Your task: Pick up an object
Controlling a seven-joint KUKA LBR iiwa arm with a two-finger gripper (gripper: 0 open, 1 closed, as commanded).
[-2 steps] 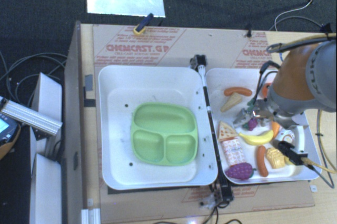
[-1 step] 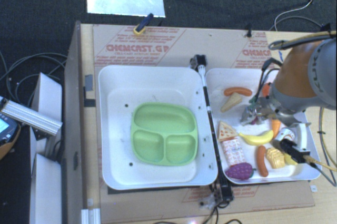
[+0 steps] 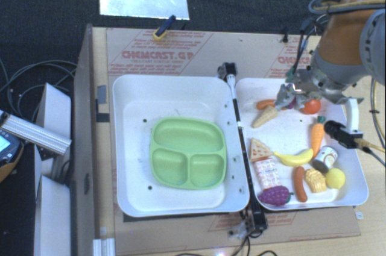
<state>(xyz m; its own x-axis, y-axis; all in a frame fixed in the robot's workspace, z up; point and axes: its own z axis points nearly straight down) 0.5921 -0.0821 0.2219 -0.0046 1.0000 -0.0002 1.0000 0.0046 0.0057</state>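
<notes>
Starting at left: left bin (image 3: 129,98) carrying a green divided plate (image 3: 188,152), not a likely target. Past the middle rims, right bin (image 3: 289,134) crowded with toy food: pale cone (image 3: 264,117) lying tilted near the inner wall, small orange sausage (image 3: 264,104) just above it, banana (image 3: 294,158) and purple grapes (image 3: 274,195) nearer the front. Low over the cone's upper end and beside a red tomato (image 3: 311,106), the gripper (image 3: 288,97), reached in from the right; open or closed, impossible to tell from this slant. Judged likeliest pick: the cone, tan, tapered, smooth-looking, lying flat on the bin floor. Risks from here: closing on the taper and squeezing it out sideways, catching the sausage alongside, or nudging the tomato away and coming up with nothing.
</notes>
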